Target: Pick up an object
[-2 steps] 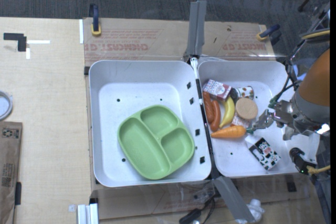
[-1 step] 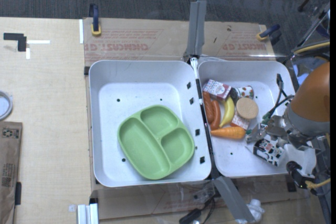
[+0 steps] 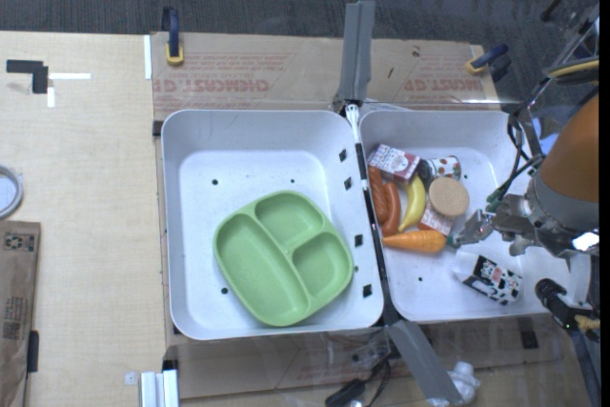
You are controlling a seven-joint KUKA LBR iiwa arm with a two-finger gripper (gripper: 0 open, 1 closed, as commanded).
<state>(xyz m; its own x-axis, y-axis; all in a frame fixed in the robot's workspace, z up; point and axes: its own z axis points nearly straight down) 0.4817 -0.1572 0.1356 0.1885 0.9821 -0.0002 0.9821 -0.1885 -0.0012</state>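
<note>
Arm low over right bin [image 3: 419, 305], end effector [image 3: 470, 230] spread, empty, tips by carrot [image 3: 416, 241]

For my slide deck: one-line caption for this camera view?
Gripper hovers by a carrot in the right bin; green tray in the left bin.

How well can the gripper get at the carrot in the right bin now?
Probably well. The gripper is just right of the carrot, whose right end lies free; the banana and the round tan piece crowd only its far side.
</note>
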